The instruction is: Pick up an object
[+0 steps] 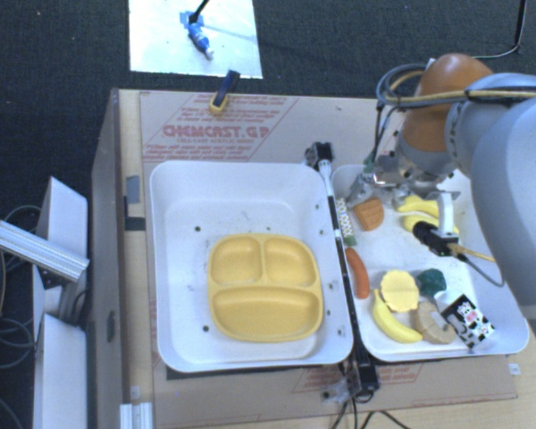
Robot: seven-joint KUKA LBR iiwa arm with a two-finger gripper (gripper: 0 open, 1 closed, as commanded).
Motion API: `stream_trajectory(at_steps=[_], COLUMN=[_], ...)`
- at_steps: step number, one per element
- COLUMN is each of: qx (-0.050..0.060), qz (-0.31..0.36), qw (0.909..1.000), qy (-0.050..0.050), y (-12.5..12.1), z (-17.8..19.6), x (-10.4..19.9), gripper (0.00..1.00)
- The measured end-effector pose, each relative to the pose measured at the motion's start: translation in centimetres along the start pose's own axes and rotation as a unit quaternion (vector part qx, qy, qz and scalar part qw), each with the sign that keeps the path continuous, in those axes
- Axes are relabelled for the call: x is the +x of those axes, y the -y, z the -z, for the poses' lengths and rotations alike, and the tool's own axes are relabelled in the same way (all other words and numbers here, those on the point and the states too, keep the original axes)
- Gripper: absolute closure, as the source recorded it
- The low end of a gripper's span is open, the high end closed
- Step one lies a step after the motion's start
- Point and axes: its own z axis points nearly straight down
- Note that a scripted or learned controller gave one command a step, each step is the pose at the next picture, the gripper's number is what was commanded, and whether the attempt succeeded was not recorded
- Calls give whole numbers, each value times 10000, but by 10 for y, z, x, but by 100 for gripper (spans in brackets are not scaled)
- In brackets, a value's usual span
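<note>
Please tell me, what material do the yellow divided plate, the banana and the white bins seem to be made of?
Yellow divided plate: probably moulded plastic, matte, one even colour with soft rounded ridges. Banana: likely a plastic toy, because its yellow is uniform and smooth. White bins: apparently thin formed plastic, slightly glossy, with rounded corners and some scuff marks. None of this is certain from looks alone.

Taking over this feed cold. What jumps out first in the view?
The yellow divided plate sits alone in the left bin. The right bin is crowded with toy food: a banana, a carrot and broccoli. The grey arm hangs over that bin's far end, near an orange wedge.
</note>
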Motion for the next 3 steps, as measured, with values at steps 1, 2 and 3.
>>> stream_trajectory(at_steps=[1, 2, 3], qx=[0, -1, -1], qz=[-3, -12, -2], qw=[10000, 10000, 10000], qy=[6, 3, 3], y=[0, 3, 0], z=[0, 0, 0], x=[1, 1, 2], gripper=[0, 0, 0])
